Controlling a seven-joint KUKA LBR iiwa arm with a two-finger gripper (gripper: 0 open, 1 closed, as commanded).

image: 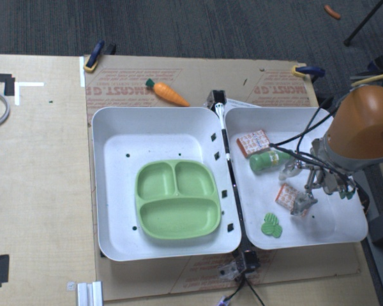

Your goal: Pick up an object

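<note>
The gripper [304, 199] hangs low in the right bin [345, 231], its fingers right at a small red-and-white packet [286, 196]; whether they are spread or pinched on it I cannot tell, since cables and metal blur together there. To do this step well, the fingers should straddle the packet's short sides and press flat before closing, as a thin packet slips easily. Just beyond the fingers lie a green bottle [264, 163] and a second red-and-white packet [253, 143]; just beside them, nearer the camera, a green leafy toy [272, 225]. The orange wrist hides the bin's far right side.
</note>
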